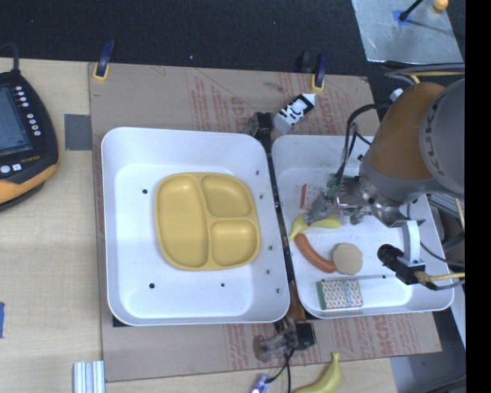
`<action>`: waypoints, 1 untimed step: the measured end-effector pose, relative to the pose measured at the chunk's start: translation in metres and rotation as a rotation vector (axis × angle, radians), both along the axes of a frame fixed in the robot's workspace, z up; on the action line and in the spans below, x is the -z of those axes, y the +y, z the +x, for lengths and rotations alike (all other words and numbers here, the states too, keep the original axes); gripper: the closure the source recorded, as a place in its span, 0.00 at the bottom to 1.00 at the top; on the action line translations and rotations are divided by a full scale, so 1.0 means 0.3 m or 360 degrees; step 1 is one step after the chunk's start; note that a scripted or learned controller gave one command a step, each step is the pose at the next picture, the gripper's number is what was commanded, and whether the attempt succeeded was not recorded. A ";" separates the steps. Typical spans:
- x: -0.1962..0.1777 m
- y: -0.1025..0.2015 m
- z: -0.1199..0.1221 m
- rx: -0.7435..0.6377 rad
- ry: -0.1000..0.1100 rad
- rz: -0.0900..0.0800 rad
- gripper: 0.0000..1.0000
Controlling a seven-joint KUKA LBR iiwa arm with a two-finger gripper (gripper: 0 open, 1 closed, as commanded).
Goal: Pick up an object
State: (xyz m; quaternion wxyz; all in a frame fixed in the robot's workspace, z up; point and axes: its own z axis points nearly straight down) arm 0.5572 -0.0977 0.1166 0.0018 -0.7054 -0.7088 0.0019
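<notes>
The right bin (368, 301) holds a red sausage (314, 253), a round tan bun (348, 259), a small box with a green pattern (340, 294), a small red piece (304, 195) and a yellow banana-shaped toy (301, 227). My gripper (326, 210) hangs low over the left part of this bin, right above the yellow toy's upper end. The gripper body hides part of the toy. I cannot tell whether anything is between its fingers.
The left bin (131, 301) carries a yellow divided plate (206, 219). A black and white object (295, 110) lies behind the bins. A yellow banana (322, 377) lies on the bench in front. A teach pendant (12, 142) sits at the far left.
</notes>
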 end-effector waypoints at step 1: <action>-0.030 -0.043 -0.182 -0.0001 -0.0002 0.0000 0.00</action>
